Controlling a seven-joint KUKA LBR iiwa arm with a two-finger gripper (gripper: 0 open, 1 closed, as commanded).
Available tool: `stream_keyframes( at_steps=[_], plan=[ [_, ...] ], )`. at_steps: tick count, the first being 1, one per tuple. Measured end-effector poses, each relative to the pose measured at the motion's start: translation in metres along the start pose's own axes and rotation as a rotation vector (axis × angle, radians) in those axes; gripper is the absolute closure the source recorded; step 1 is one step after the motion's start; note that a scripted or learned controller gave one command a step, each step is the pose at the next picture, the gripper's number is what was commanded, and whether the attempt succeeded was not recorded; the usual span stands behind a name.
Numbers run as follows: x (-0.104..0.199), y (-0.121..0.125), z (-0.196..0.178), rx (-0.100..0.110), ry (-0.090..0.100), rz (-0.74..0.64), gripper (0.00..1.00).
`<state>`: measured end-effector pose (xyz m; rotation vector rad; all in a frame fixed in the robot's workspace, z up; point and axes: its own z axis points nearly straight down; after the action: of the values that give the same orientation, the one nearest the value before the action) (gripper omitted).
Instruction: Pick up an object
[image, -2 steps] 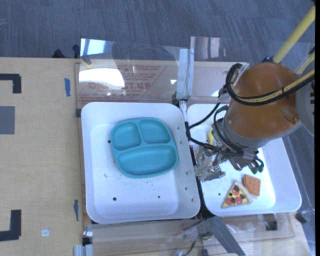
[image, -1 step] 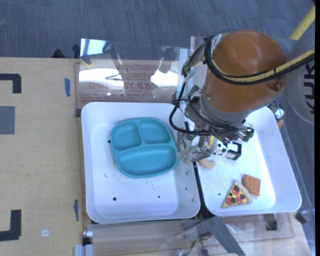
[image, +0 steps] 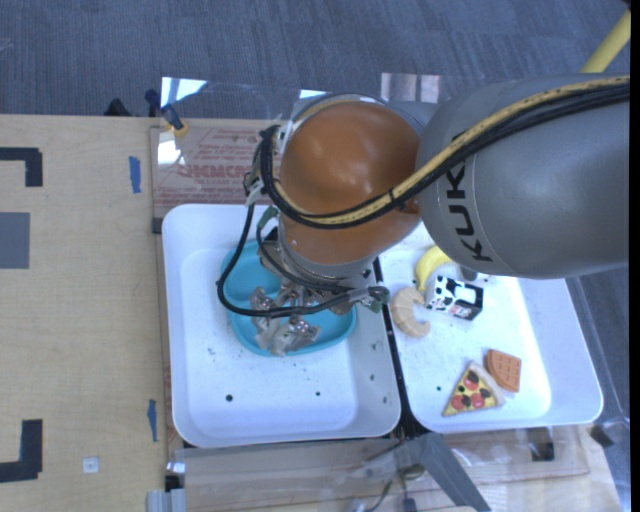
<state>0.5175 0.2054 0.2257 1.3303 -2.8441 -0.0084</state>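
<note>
You have bare floor along the left bin (image: 200, 400)'s near edge. The right bin (image: 560, 390) holds a pizza slice (image: 470, 390), waffle (image: 503, 369), croissant (image: 409, 310) and banana (image: 431, 266). The gripper (image: 285, 322) sits over a blue bowl (image: 240, 290); its grip is unreadable.

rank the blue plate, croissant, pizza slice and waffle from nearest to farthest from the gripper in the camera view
1. blue plate, left bin, directly under the gripper.
2. croissant, right bin, near the divider.
3. pizza slice, right bin, front.
4. waffle, right bin, just right of the pizza slice and a little farther out.
</note>
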Motion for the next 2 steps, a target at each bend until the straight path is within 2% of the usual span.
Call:
stream_keyframes(
  at_steps=[2],
  plan=[
    [-0.004, -0.003, -0.026, 0.010, -0.022, 0.008, 1.00]
  ],
)
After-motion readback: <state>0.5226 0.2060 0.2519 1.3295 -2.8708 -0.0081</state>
